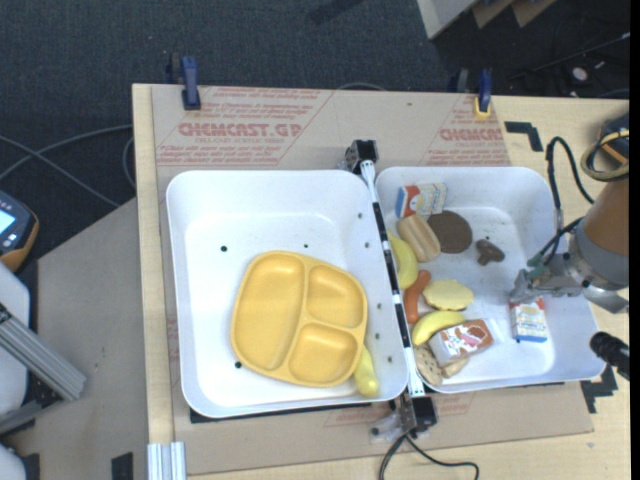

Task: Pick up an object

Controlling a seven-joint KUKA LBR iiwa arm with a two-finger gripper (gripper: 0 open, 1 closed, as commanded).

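Right now the small white carton with a red top and blue base (529, 321) lies flat on the floor of the right white bin (500, 180), near its right wall, and the two-finger gripper (537, 286) sits directly above its upper end, so close it looks to be touching. Whether those fingers are apart or pressed together, I cannot tell from this angle. The grey arm with the orange band (605, 238) comes in from the right over the bin's edge.

Moving left across the same bin: a small brown lump (489, 251), a dark brown round patty (451, 231), a hot dog in a bun (418, 238), and a small white, red and blue box (420, 200) at the top. Lower down sit a yellow banana (438, 323), an orange carrot (417, 296), a pale yellow pastry (447, 294) and a red-and-white packet (462, 338).

Over in the left white bin (260, 193), a yellow three-compartment tray (298, 316) rests, with a yellow lemon-like fruit (366, 376) touching its lower right corner.
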